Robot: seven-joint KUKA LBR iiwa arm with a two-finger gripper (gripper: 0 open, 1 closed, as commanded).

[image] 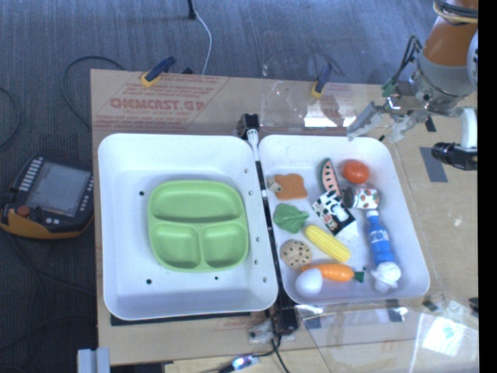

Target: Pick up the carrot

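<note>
The carrot [338,273], orange with a green tip, lies near the front edge of the right bin [408,231], between a white egg [308,281] and the cap end of a blue bottle [380,247]. My gripper [382,127] hangs above the right bin's far right corner, well away from the carrot. Its two fingers [363,121] are spread wide apart with nothing between them.
The right bin also holds a corn cob [328,242], cookie [295,252], green leaf [290,217], toast [289,185], watermelon slice [326,176], tomato [356,171] and a black-and-white item [332,210]. A green divided plate [199,224] sits in the left bin [116,208].
</note>
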